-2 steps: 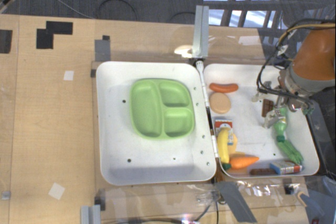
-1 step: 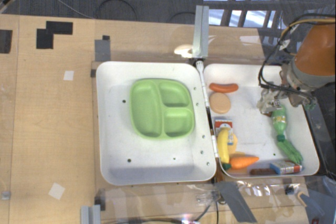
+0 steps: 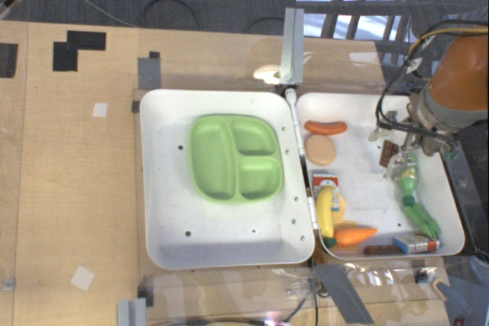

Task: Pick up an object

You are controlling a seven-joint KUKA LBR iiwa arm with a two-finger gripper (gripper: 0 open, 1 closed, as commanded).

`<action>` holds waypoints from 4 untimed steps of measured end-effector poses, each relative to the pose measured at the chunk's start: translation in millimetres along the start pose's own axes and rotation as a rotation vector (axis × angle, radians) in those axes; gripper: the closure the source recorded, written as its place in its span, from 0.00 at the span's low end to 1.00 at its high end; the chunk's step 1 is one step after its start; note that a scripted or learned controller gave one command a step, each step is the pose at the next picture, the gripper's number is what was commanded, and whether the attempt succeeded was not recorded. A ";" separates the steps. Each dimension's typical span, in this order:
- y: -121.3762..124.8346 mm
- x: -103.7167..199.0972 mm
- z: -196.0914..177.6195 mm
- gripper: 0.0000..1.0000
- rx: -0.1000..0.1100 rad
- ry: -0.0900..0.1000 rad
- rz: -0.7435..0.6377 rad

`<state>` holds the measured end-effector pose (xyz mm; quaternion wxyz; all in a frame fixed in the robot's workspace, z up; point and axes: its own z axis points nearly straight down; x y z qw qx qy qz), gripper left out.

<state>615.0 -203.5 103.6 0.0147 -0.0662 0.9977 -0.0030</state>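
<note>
Hand [image 3: 399,153] low in right bin [image 3: 359,183], grip state unclear. Brown block [image 3: 387,154] touching hand; green bottle [image 3: 407,179] just below. Risk: crowded pair, fingers may straddle both, nudge bottle, lift nothing.

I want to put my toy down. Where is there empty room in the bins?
Left bin: bare white all around the green plate, widest along its near edge. Right bin: a bare patch mid-floor between the banana and the hand. Crowded along the near wall by the carrot.
</note>
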 end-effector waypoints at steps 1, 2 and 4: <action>2.3 26.3 14.3 0.00 -0.004 0.016 0.012; 2.2 19.8 -1.9 1.00 0.002 -0.003 0.007; 2.3 27.5 13.8 0.00 -0.004 0.015 -0.136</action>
